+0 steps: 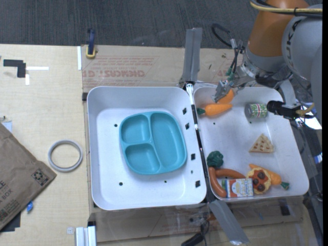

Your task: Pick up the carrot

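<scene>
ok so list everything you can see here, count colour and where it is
shallow white bins: 2, white, side by side on the bench
divided plastic plate: 1, teal, centre of left bin
toy carrot: 1, orange with green tip, top left of right bin, at the gripper
small can: 1, green and silver, top of right bin
pizza slice toy: 1, tan, middle right of right bin
broccoli toy: 1, dark green, left edge of right bin
toy food pile: several, orange and red, bottom of right bin
tape ring: 1, grey, bench left of the bins
gripper: 1, grey, over the carrot's upper end
</scene>
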Controlling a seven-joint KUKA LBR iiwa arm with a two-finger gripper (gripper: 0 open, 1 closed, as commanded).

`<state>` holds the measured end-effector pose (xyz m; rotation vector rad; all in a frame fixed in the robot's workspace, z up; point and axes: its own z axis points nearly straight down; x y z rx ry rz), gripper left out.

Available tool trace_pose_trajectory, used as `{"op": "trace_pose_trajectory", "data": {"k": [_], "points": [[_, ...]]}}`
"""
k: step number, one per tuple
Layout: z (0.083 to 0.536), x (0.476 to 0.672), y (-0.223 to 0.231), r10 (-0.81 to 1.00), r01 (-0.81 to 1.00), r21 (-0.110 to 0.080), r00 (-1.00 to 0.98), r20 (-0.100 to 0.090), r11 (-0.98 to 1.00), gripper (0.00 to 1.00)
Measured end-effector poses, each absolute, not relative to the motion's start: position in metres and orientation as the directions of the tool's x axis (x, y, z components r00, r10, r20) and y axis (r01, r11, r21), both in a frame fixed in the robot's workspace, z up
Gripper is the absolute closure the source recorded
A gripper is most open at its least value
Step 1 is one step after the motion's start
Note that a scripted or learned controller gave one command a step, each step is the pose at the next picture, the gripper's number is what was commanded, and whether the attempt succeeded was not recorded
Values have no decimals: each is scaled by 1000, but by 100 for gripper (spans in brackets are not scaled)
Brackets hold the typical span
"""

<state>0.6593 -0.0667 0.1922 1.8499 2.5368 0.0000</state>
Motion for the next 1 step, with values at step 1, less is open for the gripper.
{"op": "trace_pose_trajectory", "data": {"k": [1], "points": [[224,659,-21,934,934,1,-357,-2,357,100]]}}
